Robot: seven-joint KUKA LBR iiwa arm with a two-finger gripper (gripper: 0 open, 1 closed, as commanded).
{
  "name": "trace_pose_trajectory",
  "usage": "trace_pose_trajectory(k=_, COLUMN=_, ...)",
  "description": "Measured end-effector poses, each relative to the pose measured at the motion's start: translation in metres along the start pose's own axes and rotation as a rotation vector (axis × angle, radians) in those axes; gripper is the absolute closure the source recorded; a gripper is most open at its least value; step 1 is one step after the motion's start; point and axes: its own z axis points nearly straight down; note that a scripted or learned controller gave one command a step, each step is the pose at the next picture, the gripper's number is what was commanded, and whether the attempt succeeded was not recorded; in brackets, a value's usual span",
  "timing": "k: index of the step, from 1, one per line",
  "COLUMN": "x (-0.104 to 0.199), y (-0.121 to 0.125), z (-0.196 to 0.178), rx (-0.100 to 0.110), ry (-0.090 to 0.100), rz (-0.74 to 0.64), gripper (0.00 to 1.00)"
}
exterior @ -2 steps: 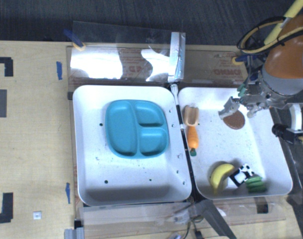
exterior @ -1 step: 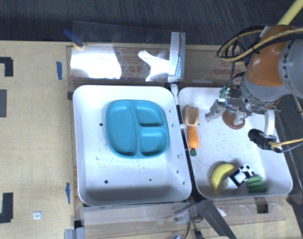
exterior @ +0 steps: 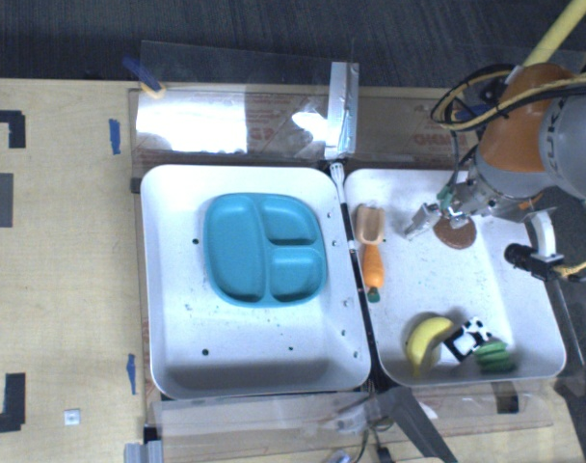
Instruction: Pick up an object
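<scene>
While the gripper (exterior: 436, 212) hangs over the right bin (exterior: 524, 297), fingers spread and holding nothing, a brown disc (exterior: 457, 234) lies just beside it. Carrot (exterior: 372, 268) and bread piece (exterior: 369, 223) lie left — banana (exterior: 424, 340) below, well apart.

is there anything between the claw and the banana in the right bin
Nothing visible. The claw sits over the upper part of the right bin, and bare bin floor lies between it and the banana. The carrot lies off to the side.
</scene>
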Motion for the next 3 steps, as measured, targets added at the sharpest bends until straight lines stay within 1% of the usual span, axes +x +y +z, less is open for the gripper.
trace_pose_trajectory(k=1, x=-0.002, y=0.002, z=-0.013, rx=-0.009, ry=-0.007, rz=0.003, gripper=1.00)
trace_pose_trajectory(k=2, x=0.087, y=0.029, z=-0.097, rx=0.004, ry=0.006, rz=0.024, gripper=1.00)
trace_pose_trajectory(k=3, x=-0.048, y=-0.041, z=-0.098, rx=0.012, ry=0.001, rz=-0.117, gripper=1.00)
